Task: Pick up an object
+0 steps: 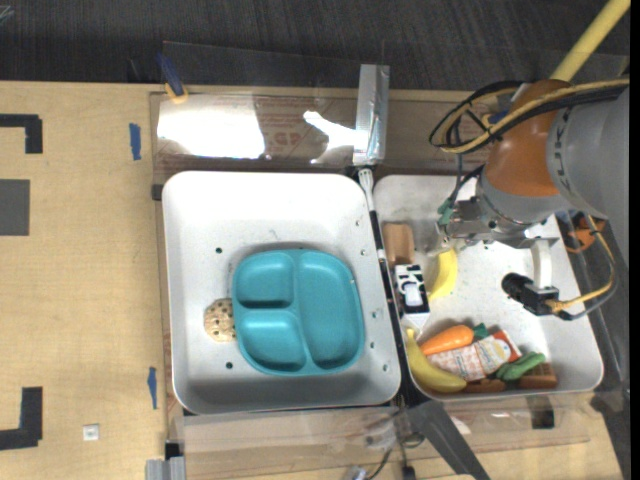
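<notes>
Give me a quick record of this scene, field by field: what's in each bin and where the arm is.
left bin: teal divided tray, cookie at the tray's left edge
right bin: two bananas, carrot, brown block, black and white box, snack packet
arm: over the right bin's far side
gripper: above the upper banana, holding nothing that can be seen

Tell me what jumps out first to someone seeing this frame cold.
The teal divided tray dominates the left bin, with a small speckled cookie tucked against its left edge. The right bin is busier: a pile of toy food sits at its near edge, a carrot above a banana. The grey arm with its orange band hangs over that bin's far part.
</notes>
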`<state>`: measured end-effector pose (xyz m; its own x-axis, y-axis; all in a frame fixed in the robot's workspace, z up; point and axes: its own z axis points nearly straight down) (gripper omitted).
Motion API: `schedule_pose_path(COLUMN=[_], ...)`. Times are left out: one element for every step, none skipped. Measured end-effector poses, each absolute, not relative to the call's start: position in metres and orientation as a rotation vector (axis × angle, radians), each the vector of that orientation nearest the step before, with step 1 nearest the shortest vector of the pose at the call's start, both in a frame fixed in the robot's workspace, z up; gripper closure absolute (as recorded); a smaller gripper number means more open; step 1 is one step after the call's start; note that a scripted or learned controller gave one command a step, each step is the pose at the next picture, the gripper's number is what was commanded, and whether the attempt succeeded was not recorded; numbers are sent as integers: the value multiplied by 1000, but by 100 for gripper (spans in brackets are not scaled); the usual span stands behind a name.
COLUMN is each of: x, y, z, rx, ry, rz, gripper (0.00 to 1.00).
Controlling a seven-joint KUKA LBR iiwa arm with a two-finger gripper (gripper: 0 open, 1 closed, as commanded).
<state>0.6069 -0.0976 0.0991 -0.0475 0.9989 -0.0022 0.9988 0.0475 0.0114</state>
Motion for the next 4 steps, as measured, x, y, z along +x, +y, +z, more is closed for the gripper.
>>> schedule_pose_path(x=[610,609,555,580], y=[-29,-31,-78,-122], z=[262,259,183,87], rx=[2263,2267,2133,2271], ry=[2173,2174,2310,2164], rz=[8,0,-4,6], gripper=[100,0,0,0])
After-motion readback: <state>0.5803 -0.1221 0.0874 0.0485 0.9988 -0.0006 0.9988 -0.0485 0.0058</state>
